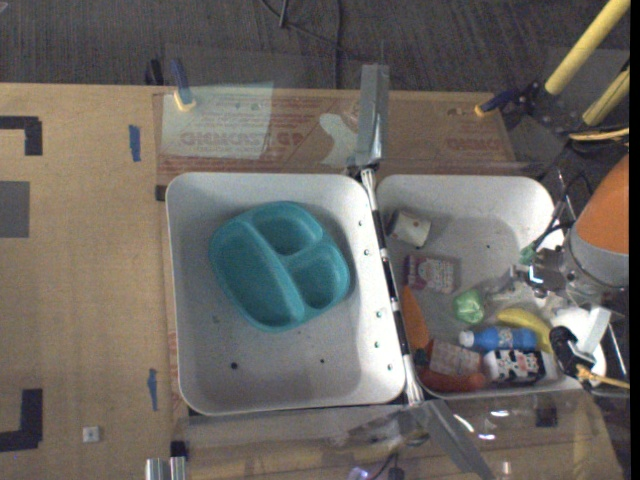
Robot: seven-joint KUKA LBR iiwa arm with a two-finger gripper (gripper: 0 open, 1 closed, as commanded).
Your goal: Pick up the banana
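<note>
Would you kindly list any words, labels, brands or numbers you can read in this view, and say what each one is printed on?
None can be read with confidence.
Red lettering on the cardboard sheet behind the left bin: upside down and blurred.
Red print on the cardboard behind the right bin: too faint.
Small packet in the right bin: print too small.
Black-and-white carton near the banana: a pattern, no legible words.
</note>
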